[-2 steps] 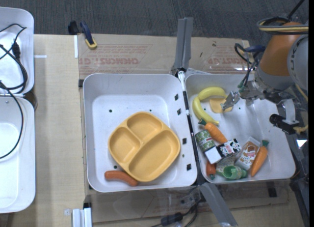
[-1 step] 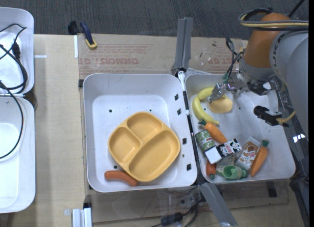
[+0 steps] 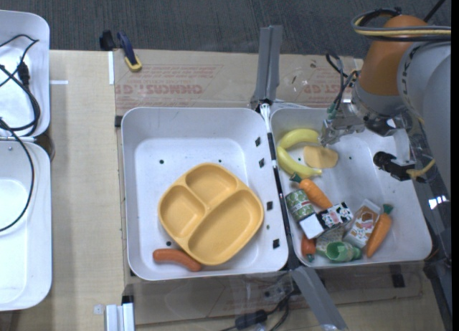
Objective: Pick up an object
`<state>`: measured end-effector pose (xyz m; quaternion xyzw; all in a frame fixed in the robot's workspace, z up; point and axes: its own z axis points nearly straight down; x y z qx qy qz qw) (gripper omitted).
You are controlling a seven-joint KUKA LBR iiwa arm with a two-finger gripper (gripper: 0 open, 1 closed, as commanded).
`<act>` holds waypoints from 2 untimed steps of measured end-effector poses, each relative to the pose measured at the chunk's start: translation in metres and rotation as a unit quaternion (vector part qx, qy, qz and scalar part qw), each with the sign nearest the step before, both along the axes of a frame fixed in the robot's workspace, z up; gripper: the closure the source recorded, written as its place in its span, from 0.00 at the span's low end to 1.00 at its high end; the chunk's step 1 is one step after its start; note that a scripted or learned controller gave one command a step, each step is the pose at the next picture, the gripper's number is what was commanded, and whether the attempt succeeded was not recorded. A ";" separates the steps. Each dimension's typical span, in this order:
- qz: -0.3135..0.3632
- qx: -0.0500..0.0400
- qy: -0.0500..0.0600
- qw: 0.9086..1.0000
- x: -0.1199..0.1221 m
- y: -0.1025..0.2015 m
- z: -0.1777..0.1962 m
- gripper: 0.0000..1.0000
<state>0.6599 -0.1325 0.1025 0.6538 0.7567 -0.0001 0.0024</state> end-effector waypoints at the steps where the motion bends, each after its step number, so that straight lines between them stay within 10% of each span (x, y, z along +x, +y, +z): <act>1: 0.000 0.000 0.000 1.000 0.000 0.000 0.000 0.00; 2: 0.001 -0.001 -0.001 1.000 0.000 0.000 0.010 1.00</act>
